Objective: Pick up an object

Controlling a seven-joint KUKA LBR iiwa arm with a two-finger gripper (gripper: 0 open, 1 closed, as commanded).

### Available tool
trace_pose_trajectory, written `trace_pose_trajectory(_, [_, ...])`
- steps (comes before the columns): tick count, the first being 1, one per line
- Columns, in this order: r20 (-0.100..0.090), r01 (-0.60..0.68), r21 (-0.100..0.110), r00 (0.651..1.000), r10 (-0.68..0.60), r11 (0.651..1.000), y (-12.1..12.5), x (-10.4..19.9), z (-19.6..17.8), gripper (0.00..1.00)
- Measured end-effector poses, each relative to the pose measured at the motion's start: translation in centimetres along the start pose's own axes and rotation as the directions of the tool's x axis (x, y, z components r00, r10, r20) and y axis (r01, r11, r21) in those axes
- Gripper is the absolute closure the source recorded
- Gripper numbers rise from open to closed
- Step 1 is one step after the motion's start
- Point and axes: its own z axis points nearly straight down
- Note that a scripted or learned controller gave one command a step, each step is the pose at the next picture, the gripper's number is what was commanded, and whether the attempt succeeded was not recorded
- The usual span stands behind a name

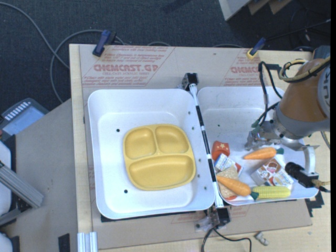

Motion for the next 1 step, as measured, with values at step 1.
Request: trace_pose_trajectory(1, [0.001, 0.000, -0.003, 1.000, 0.000, 1.000, 0.06, 0.02, -1.01, 1.00])
